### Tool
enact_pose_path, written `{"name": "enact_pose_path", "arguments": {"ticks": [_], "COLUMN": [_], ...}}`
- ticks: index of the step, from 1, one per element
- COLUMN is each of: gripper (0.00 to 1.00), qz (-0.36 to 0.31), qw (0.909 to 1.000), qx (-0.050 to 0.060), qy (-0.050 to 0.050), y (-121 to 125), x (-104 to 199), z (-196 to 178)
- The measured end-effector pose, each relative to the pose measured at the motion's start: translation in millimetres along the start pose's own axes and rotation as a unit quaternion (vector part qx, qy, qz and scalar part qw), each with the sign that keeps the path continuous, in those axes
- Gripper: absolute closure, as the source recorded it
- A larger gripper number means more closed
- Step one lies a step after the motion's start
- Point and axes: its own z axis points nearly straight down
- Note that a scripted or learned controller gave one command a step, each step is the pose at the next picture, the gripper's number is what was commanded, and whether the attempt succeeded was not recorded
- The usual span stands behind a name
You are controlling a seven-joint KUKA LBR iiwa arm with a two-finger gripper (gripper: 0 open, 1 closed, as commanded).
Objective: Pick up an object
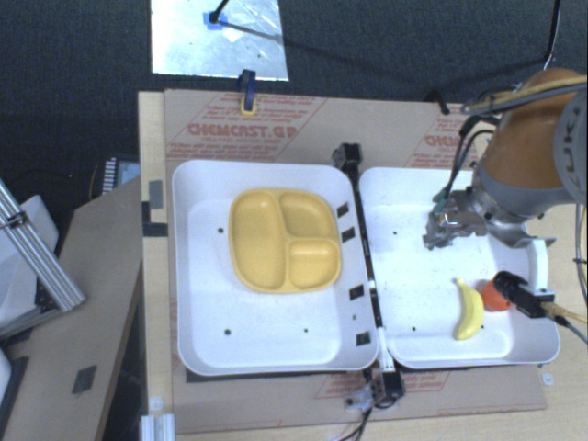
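Banana point(469, 311) in right bin point(404, 246), near pincer point(439, 231) | pincer grip unclear | yellow plate point(283, 240) in left bin point(202, 274)

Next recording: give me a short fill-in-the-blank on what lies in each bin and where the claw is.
1. The yellow plastic divided plate lies in the ___ shallow white bin.
2. The yellow banana lies in the ___ shallow white bin.
3. The plate has ___ compartments.
4. The claw of the grey arm is over the ___ bin.

Missing words: left; right; three; right
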Motion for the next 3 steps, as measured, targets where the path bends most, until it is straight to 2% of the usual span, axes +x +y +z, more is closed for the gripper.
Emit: {"name": "enact_pose_path", "arguments": {"ticks": [1, 3], "gripper": [1.0, 1.0], "qz": [-0.001, 0.0], "qw": [1.0, 1.0], "qx": [0.0, -0.001], "qy": [0.0, 0.0], "y": [-8, -15], "x": [64, 158], "z": [-1, -18]}}
